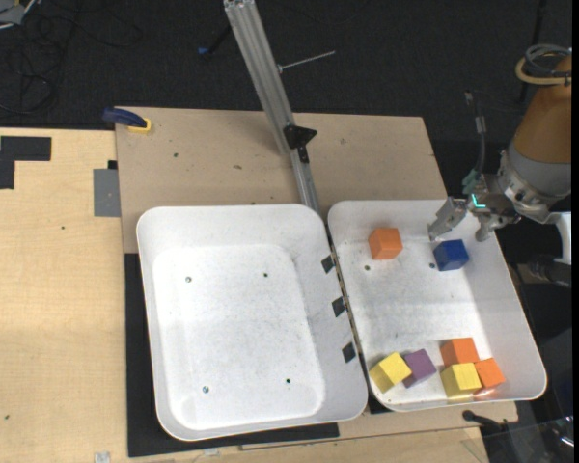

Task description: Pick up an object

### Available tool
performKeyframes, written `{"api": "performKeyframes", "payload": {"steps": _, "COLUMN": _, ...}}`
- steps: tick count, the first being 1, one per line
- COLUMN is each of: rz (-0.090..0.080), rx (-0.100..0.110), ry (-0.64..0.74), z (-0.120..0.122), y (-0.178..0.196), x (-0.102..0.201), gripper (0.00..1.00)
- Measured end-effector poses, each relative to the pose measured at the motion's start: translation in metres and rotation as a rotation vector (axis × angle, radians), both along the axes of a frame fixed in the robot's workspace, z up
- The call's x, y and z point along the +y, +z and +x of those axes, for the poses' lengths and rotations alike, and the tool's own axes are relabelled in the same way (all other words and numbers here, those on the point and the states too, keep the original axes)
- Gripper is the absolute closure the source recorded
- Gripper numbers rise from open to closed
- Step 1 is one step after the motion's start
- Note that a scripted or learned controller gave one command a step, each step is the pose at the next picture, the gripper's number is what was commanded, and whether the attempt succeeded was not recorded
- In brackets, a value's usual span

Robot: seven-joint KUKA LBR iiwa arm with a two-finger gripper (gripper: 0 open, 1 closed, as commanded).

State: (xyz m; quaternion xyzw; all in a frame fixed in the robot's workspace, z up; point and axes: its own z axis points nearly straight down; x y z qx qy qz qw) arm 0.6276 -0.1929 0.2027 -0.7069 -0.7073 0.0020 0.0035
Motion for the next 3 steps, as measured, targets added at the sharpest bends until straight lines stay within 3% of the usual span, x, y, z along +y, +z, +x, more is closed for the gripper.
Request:
{"api": "performKeyframes", "payload": {"steps": 1, "rz": -0.002, "rx": -0.004, "ry": 0.004, "z": 0.001, "y": 0.003, "x": 0.001, "gripper": 0.0}}
{"api": "performKeyframes", "payload": {"steps": 2, "rz": 0.001, "rx": 0.0, "ry": 0.003, "z": -0.007, "y": -0.05, "x": 0.009, "gripper": 0.0}}
{"api": "performKeyframes", "payload": {"steps": 3, "rz": -0.005, "rx": -0.02, "ry": 0.002, "z": 0.005, "y": -0.083, "x": 0.009, "gripper": 0.0}}
